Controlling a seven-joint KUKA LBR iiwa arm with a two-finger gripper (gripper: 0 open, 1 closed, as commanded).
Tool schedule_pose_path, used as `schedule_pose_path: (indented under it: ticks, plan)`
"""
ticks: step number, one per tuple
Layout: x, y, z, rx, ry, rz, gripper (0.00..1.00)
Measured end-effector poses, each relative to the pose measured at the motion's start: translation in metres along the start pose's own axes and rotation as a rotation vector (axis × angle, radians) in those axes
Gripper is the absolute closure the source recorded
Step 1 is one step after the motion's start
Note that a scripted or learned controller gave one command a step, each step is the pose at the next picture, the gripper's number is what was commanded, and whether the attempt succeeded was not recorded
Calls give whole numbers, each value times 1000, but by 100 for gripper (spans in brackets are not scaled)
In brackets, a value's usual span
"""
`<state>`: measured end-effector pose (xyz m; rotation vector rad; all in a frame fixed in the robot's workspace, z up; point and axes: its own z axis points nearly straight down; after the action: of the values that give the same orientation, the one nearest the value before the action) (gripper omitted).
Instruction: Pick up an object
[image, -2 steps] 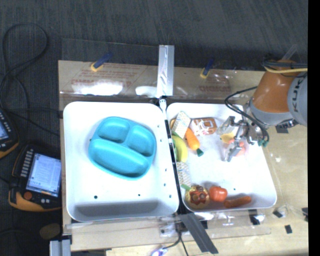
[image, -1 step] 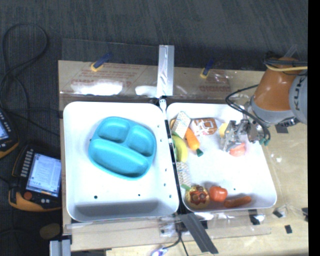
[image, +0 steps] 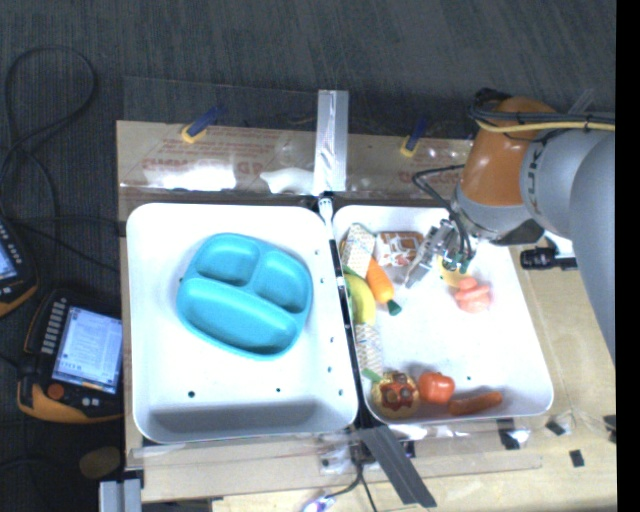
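Observation:
My gripper (image: 441, 254) hangs low over the back of the right bin (image: 520, 330), below the orange wrist band. A small yellow-green piece (image: 457, 264) shows right at its tip; whether it is gripped I cannot tell. A pink toy (image: 472, 293) lies just to the front right of the gripper. To its left are a brown snack packet (image: 401, 249), a carrot (image: 380, 284) and a banana (image: 359, 298). A tomato (image: 436, 386), a sausage (image: 476, 403) and a brown round item (image: 395, 392) lie along the front wall.
The left bin (image: 160, 380) holds a blue divided plate (image: 245, 292). A clear wrapper (image: 368, 345) lies along the divider between the bins. The arm's grey body covers the right bin's far right corner. A handheld pendant (image: 80, 350) lies left of the bench.

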<state>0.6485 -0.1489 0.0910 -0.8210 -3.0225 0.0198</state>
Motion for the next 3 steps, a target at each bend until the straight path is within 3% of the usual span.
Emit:
schedule_pose_path:
  ticks: [1, 2, 3]
  plan:
    - [-26, -40, 1, -14, 5, -72, 100]
    - [-30, -70, -92, -12, -4, 252, 100]
    - [17, -68, 2, -20, -10, 515, 100]
